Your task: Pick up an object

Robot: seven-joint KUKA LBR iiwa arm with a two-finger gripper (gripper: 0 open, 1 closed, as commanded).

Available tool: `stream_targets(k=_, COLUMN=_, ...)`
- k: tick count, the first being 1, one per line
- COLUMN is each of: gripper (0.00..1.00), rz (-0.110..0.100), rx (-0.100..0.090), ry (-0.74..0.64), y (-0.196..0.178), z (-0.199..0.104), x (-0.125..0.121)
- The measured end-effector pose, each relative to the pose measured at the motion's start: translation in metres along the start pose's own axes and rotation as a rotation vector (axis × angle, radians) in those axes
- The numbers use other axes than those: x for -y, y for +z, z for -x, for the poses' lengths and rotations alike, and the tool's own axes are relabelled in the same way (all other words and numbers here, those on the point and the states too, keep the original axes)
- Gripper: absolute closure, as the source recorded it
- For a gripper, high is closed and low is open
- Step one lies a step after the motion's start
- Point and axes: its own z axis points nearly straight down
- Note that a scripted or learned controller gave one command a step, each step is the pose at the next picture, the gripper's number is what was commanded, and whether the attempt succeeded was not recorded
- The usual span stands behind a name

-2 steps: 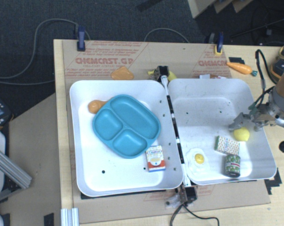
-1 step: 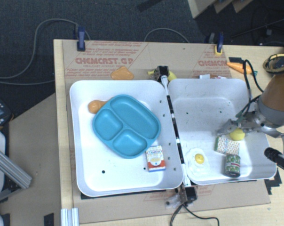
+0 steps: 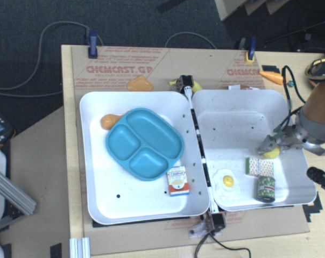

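- Cardboard [image 3: 152,63] under both bins reads "CHEMCAST" in red.
- Gripper [image 3: 271,144] sits beside a yellow object [image 3: 271,153]; I cannot tell its grip state.

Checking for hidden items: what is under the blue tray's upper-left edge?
An orange object pokes out from under the blue tray in the left bin; how far it runs underneath is covered.

You have two white bins: the left bin [image 3: 92,160] and the right bin [image 3: 243,109]. In the left one, count three things: one blue divided plate [image 3: 145,143], one orange item [image 3: 108,121] partly under it, and one small carton [image 3: 177,180]. In the right, count four: one fried egg [image 3: 226,181], one green can [image 3: 266,188], one patterned packet [image 3: 260,167] and one yellow piece [image 3: 271,153].
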Motion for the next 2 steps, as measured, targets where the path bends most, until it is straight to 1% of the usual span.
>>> stream_targets(k=1, gripper=1.00, rz=0.000, rx=0.000, ry=-0.006, y=0.011, z=-0.074, x=-0.027)
stream_targets(k=2, gripper=1.00, rz=0.010, rx=-0.001, ry=-0.009, y=-0.096, z=-0.160, x=-0.034)
